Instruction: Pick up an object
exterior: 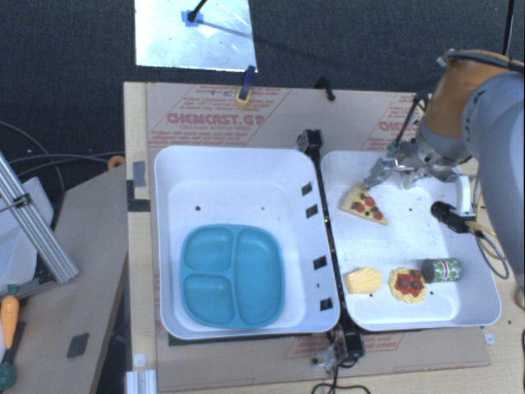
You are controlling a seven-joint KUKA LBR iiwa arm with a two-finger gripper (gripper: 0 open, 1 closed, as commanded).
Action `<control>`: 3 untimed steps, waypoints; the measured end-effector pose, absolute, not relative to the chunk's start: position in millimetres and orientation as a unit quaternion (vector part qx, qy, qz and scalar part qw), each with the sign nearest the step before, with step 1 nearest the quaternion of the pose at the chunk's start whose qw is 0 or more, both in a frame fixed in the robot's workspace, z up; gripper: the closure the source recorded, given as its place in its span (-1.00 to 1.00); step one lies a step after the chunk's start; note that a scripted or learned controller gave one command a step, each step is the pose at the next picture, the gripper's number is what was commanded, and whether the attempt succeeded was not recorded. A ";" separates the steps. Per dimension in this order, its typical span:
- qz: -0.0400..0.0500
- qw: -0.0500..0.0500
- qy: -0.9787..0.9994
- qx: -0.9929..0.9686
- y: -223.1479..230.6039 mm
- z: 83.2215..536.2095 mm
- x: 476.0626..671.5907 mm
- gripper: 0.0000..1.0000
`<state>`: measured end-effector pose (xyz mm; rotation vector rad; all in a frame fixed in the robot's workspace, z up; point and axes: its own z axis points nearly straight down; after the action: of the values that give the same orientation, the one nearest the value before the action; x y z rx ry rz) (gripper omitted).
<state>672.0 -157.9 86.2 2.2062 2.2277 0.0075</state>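
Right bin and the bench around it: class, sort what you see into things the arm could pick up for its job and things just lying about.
Belong to the job:
- gripper, above the right bin
- pizza slice
- yellow piece
- round tomato-topped piece
- small can

Just lying about:
- blue divided plate in the left bin
- shiny sheet
- cardboard

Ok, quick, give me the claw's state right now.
Claw: open, holding nothing, poised just above the pizza slice in the right bin.
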 end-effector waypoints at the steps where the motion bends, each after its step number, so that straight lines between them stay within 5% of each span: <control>1: 0.001 -0.002 0.710 0.704 -100.4 84.3 623.2 -1.00; 2: 0.000 0.000 0.709 0.705 -82.1 84.3 606.9 -1.00; 3: 0.002 0.002 0.709 0.705 -83.4 95.9 608.6 1.00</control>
<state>608.6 -83.4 95.9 2.2139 2.2247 0.0047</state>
